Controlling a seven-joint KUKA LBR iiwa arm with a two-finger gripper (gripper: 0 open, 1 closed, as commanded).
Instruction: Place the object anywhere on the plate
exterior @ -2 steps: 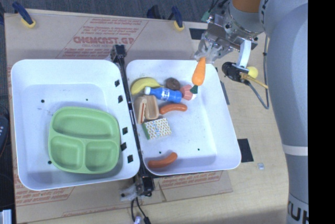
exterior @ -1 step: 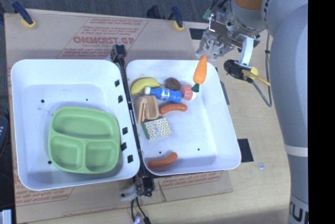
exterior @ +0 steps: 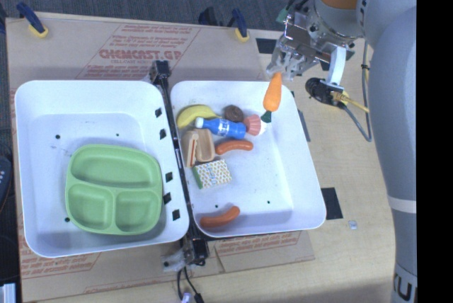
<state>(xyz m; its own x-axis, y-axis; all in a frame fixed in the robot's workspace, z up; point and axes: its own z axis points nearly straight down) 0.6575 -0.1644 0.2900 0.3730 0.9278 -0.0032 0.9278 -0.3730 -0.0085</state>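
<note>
My gripper pinches the top of the orange plastic carrot, hanging over the right bin's far edge. The green three-compartment plate lies well left of it; I'd carry high, clearing the bin divider.

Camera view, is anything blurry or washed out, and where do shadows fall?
Camera view: lighting even, the white bins bright but not blown out; the carrot hanging at the tool looks slightly soft; the green plate casts only a faint shadow.
</note>
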